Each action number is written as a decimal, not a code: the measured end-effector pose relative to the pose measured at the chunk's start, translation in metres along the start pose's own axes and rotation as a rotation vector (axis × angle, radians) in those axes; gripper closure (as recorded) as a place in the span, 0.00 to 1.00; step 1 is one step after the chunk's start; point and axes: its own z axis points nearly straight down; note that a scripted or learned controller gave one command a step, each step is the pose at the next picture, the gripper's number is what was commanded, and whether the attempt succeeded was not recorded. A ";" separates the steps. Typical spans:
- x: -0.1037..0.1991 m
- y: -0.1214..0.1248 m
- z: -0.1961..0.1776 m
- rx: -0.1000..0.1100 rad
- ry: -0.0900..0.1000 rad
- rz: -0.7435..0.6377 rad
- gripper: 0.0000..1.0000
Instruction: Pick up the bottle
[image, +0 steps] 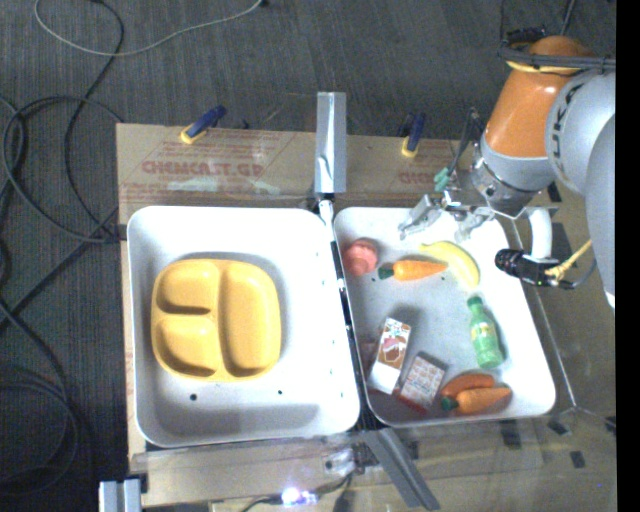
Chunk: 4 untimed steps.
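Hovered with gripper (445, 212) splayed wide and grasping nothing above the right bin's (545, 385) far edge. Left the green bottle (485, 333) lying near that bin's right wall, well apart from the gripper.

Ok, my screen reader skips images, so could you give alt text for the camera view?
A small green plastic bottle lies in the right white bin, while the gripper hovers open above a banana near that bin's far edge. The left white bin holds a yellow divided tray.

The arm (590, 110) is smooth grey, with a glossy orange band (525, 100) above its wrist. Its two-finger gripper (440, 212) is thin pale metal, perhaps with a cable alongside.
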 end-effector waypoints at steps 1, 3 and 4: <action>-0.018 0.027 0.013 0.000 -0.002 0.153 0.00; -0.084 -0.068 0.108 -0.005 0.002 0.016 0.00; -0.083 -0.068 0.100 -0.003 0.005 0.016 1.00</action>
